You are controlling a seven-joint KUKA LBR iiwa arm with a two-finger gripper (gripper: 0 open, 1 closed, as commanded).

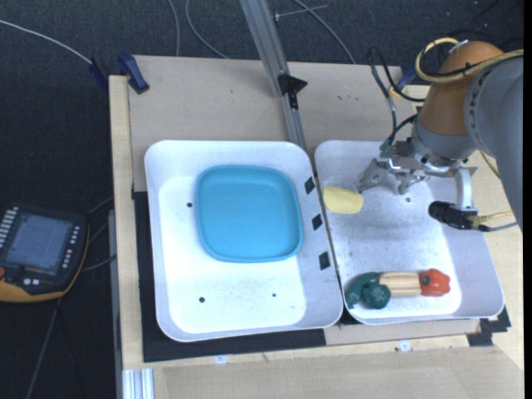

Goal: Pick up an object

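In the right bin (465, 256), a pale yellow piece (342, 199) lies by the left wall. Along the front wall sit a green item (368, 293), a wooden cylinder (400, 284) and a red item (435, 283) in a row. My gripper (386, 183) hangs over the back of this bin, just right of the yellow piece. It is open, with nothing between its fingers. The grey arm and its orange band come in from the upper right.
The left bin (170, 248) bears a blue square plate (248, 213). A metal post (270, 40) slants up from between the bins. A black connector (449, 214) with a cable hangs off the arm over the right bin. Cables lie on the floor behind.
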